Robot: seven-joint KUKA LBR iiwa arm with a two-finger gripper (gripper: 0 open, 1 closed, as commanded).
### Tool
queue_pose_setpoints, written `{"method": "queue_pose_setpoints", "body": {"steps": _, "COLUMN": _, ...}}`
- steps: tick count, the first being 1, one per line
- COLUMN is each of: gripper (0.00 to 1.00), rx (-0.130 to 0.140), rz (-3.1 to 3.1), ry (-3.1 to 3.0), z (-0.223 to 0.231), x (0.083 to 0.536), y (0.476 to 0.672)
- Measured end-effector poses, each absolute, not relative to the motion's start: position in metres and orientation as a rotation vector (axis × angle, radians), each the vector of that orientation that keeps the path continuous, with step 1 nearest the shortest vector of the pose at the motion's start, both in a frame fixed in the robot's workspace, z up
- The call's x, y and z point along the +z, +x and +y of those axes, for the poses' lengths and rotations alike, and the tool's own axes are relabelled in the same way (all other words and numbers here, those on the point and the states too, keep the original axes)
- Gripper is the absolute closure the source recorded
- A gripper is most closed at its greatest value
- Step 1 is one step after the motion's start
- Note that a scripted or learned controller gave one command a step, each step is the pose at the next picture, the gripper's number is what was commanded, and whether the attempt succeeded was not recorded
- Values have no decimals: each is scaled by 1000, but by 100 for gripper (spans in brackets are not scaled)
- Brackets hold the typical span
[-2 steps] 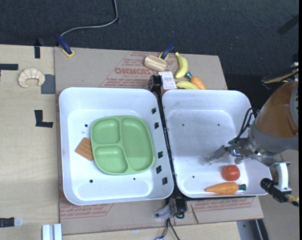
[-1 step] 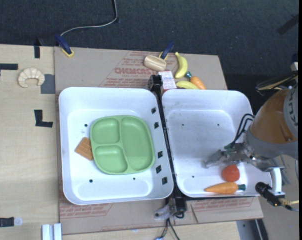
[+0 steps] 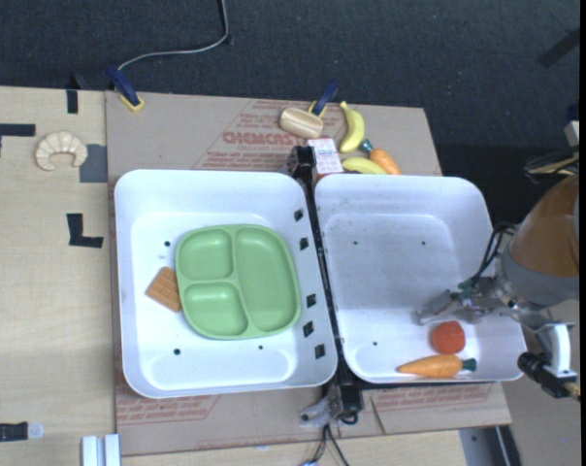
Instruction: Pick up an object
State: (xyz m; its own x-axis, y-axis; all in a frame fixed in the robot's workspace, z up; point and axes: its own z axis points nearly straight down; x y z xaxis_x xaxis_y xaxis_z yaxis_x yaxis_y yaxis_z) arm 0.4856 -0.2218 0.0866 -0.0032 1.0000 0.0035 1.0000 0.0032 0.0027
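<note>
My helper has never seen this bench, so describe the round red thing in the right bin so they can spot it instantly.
Start at the right bin, the one the grey arm reaches into. Go to its near right corner, where the gripper hangs just above a small tomato. It is round and red, unlike the long orange carrot lying just in front of it.

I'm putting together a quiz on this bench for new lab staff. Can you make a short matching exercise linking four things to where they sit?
Things:
1. green plate
2. tomato
3. croissant
4. bananas

Places:
A. on the wooden bench, far left
B. in the left bin
C. on the cardboard behind the bins
D. in the right bin, beside the carrot

Pairs: 1-B, 2-D, 3-A, 4-C
</note>
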Motion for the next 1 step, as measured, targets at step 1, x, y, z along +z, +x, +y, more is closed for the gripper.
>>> {"method": "queue_pose_setpoints", "body": {"steps": 1, "gripper": 0, "rx": 0, "rz": -2223, "ry": -2219, "z": -181, "x": 150, "y": 484}}
